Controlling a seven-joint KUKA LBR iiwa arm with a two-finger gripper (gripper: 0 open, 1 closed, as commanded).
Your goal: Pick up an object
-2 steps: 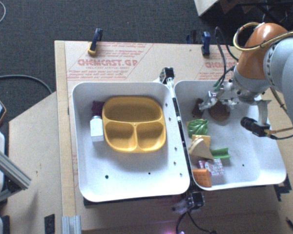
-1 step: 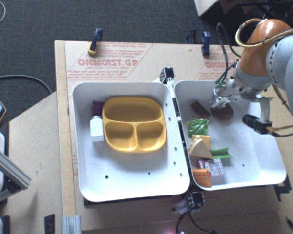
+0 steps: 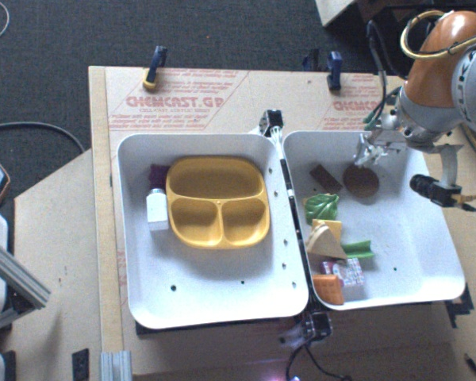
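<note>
Gripper hangs low at 12 o'clock in the right bin, just above the round brown disc. Its two fingers look a little apart, with nothing between them, so it is open and holds nothing. I think it sits there because the disc is the nearest thing to grab, and it can drop straight down on it.

The right bin holds most of the small things. A dark brown block lies just beside the disc, at its 9 o'clock. Near the bin's left wall, from 9 o'clock down to 7 o'clock, sits a pile: a green leafy toy, a tan wedge, a green stick, an orange piece and a small shiny packet. They touch each other, so they may be harder to pick one at a time.

The left bin holds a yellow tray with three parts. At the tray's 9 o'clock stands a small white bottle, with a dark purple thing just above it.
</note>
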